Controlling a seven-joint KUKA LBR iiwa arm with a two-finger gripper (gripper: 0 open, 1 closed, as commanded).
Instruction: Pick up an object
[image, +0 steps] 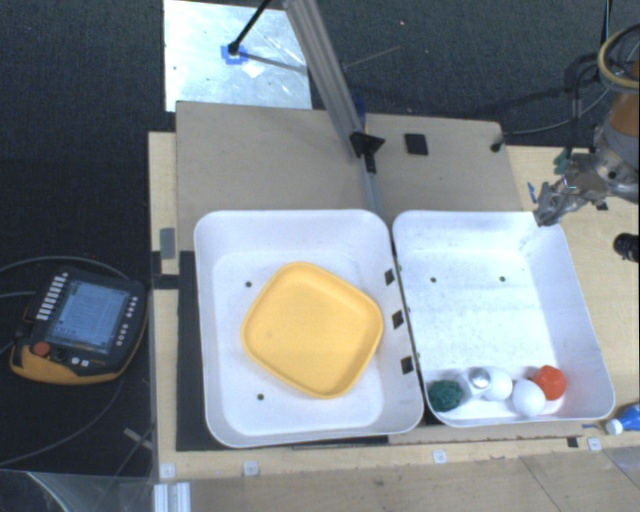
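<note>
Gripper (553, 203), fingers slightly parted and holding nothing, poised above the far right corner of the right bin (480, 250). The candidate objects, a green ball (446, 393), a silvery piece (481, 379), two white balls (528, 398) and an orange ball (549, 380), crowd the bin's near wall, probably having rolled there. That wall hampers finger entry, whereas the bin's middle lies open; the left bin (225, 300) holds a yellow plate (313, 329).

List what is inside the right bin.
In the right bin, along its near wall: a green ball, a small silvery ball, two white balls and an orange-red one. Whatever lies beneath the cluster is hidden.
</note>
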